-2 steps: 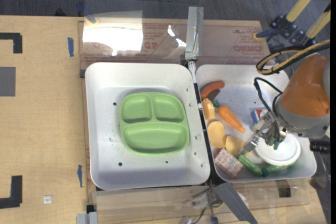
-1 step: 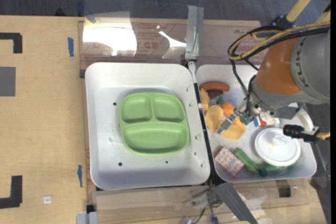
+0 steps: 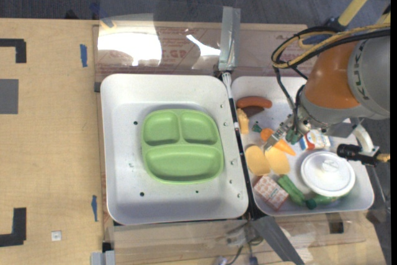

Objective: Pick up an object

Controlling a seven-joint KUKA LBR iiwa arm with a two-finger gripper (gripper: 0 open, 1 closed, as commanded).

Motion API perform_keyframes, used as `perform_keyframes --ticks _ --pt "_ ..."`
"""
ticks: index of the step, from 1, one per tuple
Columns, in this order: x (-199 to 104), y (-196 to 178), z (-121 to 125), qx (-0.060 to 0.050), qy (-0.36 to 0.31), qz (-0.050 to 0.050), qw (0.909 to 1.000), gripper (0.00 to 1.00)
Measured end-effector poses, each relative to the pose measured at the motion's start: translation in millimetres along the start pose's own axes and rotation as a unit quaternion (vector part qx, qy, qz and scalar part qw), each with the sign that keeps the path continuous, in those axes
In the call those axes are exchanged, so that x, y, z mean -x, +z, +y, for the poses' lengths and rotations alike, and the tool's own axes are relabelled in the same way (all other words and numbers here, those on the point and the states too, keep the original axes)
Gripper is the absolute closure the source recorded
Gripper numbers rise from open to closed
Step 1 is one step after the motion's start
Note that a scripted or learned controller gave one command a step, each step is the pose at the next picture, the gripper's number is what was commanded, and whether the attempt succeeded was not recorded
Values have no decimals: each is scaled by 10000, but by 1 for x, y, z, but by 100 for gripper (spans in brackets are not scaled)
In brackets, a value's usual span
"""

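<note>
Camera view: end effector (image 3: 282, 133), finger state unclear, hangs over crowded toy food (image 3: 273, 158); tight packing could cause a slipped grasp.

Left bin (image 3: 118, 152) holds a green divided plate (image 3: 182, 144). Gripper (image 3: 286, 131) sits low among toy foods in right bin (image 3: 363, 195).

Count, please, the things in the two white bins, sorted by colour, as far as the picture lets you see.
Green: 2, the divided plate in the left bin and a long green piece in the right bin
Yellow-orange: 2
Red-brown: 1, the sausage
White: 1, the round lidded container
Pink patterned: 1, the small box
Total: 7 clear; the small pieces under the gripper are too jumbled to count.
</note>
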State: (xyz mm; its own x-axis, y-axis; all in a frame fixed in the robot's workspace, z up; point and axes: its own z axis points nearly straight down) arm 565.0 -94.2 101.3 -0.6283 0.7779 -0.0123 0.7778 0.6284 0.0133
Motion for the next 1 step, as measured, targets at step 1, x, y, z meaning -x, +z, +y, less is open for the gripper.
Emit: perform_keyframes --ticks 1 --pt "-3 -85 67 -49 1830 33 9831 100"
